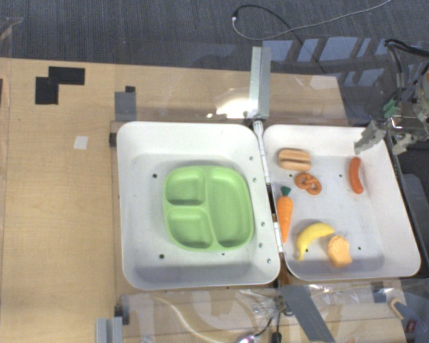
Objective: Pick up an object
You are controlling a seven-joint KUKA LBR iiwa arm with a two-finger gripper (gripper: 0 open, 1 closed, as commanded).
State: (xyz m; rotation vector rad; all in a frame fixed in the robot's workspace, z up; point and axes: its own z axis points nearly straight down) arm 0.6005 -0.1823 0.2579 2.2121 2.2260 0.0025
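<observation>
At the upper right corner of the right bin (pixel 407 259), the gripper (pixel 372 136) hangs with jaw state unclear, near the sausage (pixel 355 174); the rim is so close that a descent could clip it or knock the slim toy aside.

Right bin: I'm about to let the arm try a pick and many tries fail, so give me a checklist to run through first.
1. Objects in right bin: ok; hot dog, pretzel, sausage, carrot, banana, bread.
2. Gripper above bin: ok, at far right corner.
3. Gripper carrying nothing: ok.
4. Sausage stands apart: ok.
5. Banana apart from bread: not ok, touching.
6. Gripper opening: cannot tell.
</observation>
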